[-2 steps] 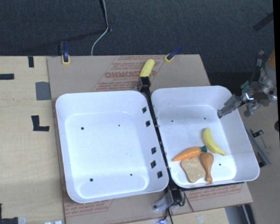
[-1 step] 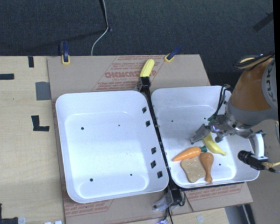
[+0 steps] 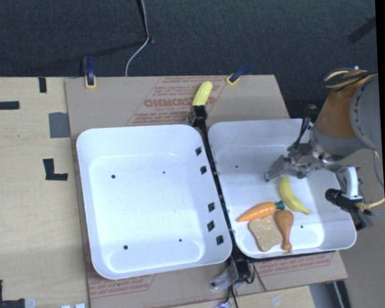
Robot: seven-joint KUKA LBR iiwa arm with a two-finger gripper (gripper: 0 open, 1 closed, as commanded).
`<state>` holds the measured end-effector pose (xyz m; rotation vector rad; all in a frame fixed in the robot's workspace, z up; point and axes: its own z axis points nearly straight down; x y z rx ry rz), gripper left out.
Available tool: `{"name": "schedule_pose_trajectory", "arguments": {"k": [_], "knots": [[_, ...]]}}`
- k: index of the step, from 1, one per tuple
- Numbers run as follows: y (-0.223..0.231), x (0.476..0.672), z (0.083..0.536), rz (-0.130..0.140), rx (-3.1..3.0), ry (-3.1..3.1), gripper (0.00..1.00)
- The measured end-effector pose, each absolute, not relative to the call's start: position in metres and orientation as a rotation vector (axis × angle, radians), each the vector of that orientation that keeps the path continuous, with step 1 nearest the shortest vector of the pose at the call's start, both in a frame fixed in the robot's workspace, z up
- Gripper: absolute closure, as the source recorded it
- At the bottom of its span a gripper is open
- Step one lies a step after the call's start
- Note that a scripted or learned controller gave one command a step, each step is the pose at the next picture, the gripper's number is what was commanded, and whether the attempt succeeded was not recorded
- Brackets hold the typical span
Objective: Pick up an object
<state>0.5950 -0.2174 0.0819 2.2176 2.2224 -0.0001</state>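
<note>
The right bin [image 3: 243, 147] holds a yellow banana [image 3: 292, 198], an orange carrot [image 3: 257, 212], a slice of bread [image 3: 265, 233] and a brown chicken drumstick [image 3: 285, 226], all bunched in its near right corner. My gripper [image 3: 275, 171] hangs low over the bin's middle right, pointing left, just above and left of the banana's upper end. Nothing shows in its grasp. The grey arm with its orange band [image 3: 337, 117] comes in from the right.
The left bin [image 3: 142, 185] lies beside the right one, with a black divider strip [image 3: 210, 181] between them. A yellow clamp [image 3: 202, 95] sits at the far end of that strip. Both bins rest on a cardboard sheet [image 3: 164, 100].
</note>
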Motion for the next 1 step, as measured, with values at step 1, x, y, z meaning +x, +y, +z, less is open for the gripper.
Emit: {"name": "schedule_pose_trajectory", "arguments": {"k": [1], "knots": [[-0.2185,0.6323,0.2110,0.010,2.207,2.215,0.00]]}}
